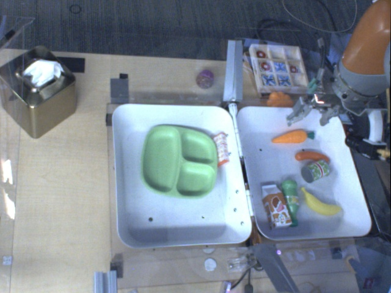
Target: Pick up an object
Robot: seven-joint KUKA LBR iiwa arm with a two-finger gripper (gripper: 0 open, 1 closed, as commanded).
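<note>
gripper (316, 107): poised over the far rim of the right bin (360, 188), fingers spread apart, nothing between them; likely staged above the pile to choose a target.
carrot (292, 137): nearest candidate, lying flat just below the gripper, apart from the rest, so probably easiest to take.
can (316, 171), banana (321, 203), carton (277, 207), green bottle (290, 197): clustered toward the near side, some touching.
left bin (131, 218): holds a green divided plate (179, 161) and a small packet (221, 147) at its edge.
</note>
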